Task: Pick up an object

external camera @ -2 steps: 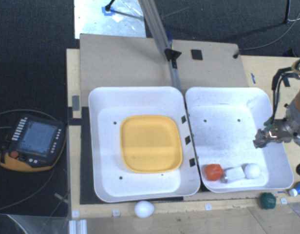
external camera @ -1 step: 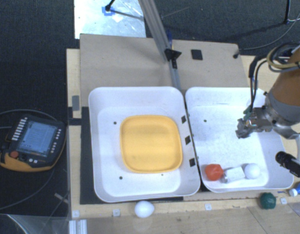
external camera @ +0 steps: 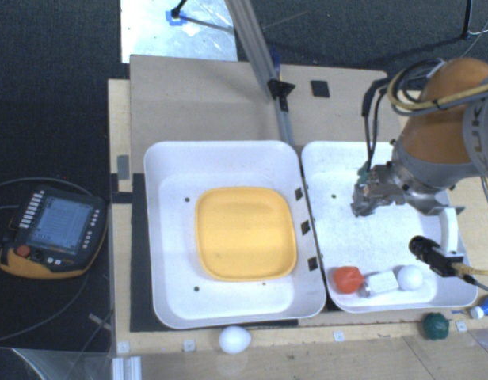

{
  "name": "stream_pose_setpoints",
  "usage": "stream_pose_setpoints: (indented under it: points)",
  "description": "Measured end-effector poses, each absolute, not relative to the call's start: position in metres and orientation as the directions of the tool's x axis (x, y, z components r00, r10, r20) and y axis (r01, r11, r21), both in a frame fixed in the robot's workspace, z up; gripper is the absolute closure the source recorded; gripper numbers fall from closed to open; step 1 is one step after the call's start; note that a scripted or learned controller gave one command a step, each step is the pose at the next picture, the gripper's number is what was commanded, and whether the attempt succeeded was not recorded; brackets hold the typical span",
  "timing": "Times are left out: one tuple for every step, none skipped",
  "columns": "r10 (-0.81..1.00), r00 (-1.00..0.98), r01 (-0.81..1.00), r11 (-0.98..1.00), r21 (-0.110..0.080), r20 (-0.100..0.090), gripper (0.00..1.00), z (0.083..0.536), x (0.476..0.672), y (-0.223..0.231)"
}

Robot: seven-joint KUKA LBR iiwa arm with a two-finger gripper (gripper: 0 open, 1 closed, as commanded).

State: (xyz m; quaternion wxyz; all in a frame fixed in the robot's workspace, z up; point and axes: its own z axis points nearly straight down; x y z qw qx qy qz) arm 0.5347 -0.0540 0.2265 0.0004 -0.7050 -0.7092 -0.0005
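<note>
Robot hand [external camera: 367, 200], grip state unclear, hovers over the right bin [external camera: 339, 172]. Red object [external camera: 346, 279] (likely light, slightly soft) sits well apart; grasp across its middle.

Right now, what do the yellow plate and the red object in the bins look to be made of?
Yellow plate: likely plastic, matte, with an even colour and soft rounded rim. Red object: small, possibly rubber or plastic, smooth with a faint sheen; too small to tell for sure.
</note>
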Motion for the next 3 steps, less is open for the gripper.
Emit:
stream_pose_setpoints:
  points:
    - [1.0, -0.005, 1.0, 0.005, 0.002, 0.001, 1.0, 0.233, 0.56, -0.012]
    - [1.0, -0.004, 1.0, 0.004, 0.0, 0.0, 1.0, 0.222, 0.577, 0.038]
    - [1.0, -0.004, 1.0, 0.004, 0.0, 0.001, 1.0, 0.216, 0.594, 0.084]
